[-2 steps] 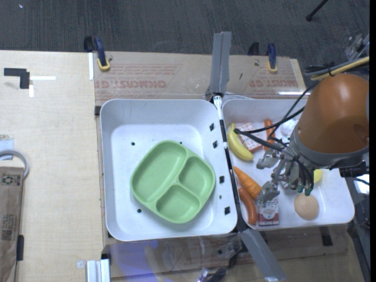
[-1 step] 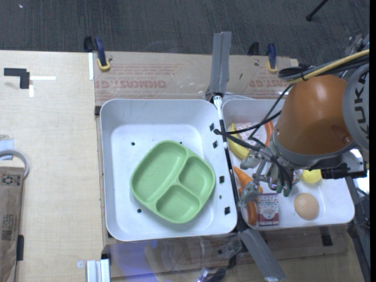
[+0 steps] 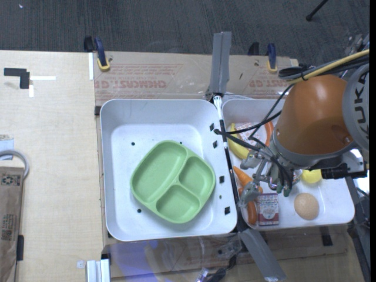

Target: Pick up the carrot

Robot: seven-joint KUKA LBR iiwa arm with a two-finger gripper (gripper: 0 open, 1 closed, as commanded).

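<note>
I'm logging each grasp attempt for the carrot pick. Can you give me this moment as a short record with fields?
arm: reaches in from the right, wrist over the right bin
gripper: low inside the right bin; finger state unclear
carrot: near the right bin's left wall, by the gripper
held: nothing visibly between the fingers
other items in right bin: banana, egg, red-and-white carton, yellow item
left bin: holds a green divided plate

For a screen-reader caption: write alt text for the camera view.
A grey arm's claw hangs low over the right white bin, above carrots, a banana, an egg and a small red box. The left bin holds a green divided plate.
</note>
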